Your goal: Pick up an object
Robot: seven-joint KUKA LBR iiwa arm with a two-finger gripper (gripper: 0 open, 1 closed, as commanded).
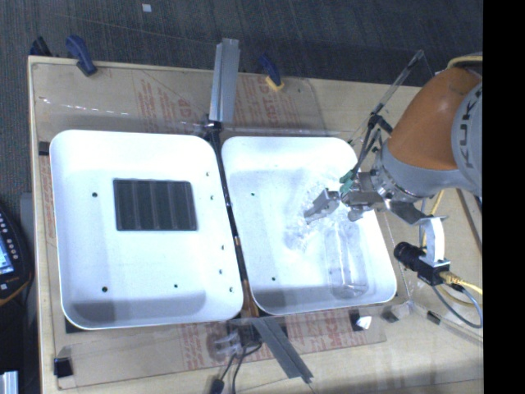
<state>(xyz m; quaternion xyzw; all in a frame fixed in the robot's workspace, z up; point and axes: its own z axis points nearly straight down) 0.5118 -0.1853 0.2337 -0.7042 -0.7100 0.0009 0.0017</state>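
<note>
Toward the near end of the right bin (261, 263), a clear tube (349, 263) lay lengthwise by the right wall, and just beyond it sat a crumpled clear piece (300, 223). The gripper (321, 206) hung low over that piece's far edge, close to it or touching; whether it was open or closed could not be told, and nothing was seen held. In my judgement, a good pick called for centring over the crumpled piece, coming straight down and closing gently, since thin clear plastic would likely slip or flatten. Both bins were smooth glossy white, poor contrast for clear things. A dark ribbed slab (155, 204) lay flat in the left bin (82, 245). Farther back, blue clamps (82, 57) held the tan bench (131, 97), with dark floor (328, 15) beyond.
</note>
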